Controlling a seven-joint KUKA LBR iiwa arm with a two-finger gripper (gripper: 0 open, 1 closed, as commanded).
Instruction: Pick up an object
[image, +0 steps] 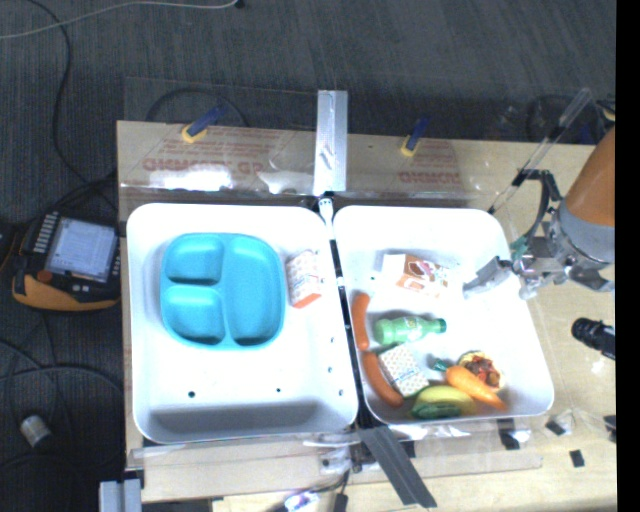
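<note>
While gripper (497, 272) hovers at right bin (520, 330) rim | finger state: cannot tell | advice: centre over green bottle (407, 327), descend straight, avoid sausage (372, 372).

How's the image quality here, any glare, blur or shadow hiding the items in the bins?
Camera view: even, soft lighting; the white bins look bright but not blown out. Glare on the clear plastic sheet behind them. Small items are soft; the labels on the green bottle and packet are unreadable. The gripper is slightly blurred. Shadows are faint.
</note>
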